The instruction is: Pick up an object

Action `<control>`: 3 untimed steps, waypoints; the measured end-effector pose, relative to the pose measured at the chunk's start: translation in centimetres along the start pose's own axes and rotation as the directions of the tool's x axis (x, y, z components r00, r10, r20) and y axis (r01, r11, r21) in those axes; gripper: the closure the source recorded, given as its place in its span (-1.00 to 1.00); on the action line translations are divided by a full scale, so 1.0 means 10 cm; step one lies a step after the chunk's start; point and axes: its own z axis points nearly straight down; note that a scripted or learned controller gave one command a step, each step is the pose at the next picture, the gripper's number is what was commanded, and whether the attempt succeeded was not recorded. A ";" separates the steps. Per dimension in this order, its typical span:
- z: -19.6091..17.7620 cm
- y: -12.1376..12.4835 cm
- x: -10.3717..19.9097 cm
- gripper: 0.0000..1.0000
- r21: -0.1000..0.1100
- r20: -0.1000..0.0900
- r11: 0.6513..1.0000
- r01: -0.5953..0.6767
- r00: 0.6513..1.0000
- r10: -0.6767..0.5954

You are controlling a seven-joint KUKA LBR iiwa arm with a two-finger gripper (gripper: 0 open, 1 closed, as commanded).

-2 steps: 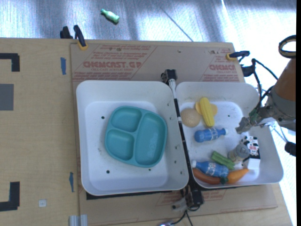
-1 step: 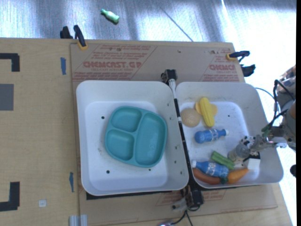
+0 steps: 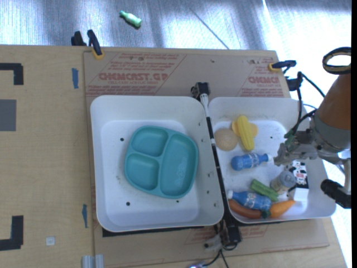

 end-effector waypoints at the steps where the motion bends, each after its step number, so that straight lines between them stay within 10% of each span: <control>1: 0.32 0.08 -0.63 1.00 0.000 0.002 0.985 -0.175 0.985 0.175; 2: 0.15 0.31 -0.84 1.00 -0.002 0.003 0.983 0.183 0.983 -0.183; 3: -0.20 0.91 -0.52 1.00 -0.002 0.004 0.830 0.558 0.830 -0.558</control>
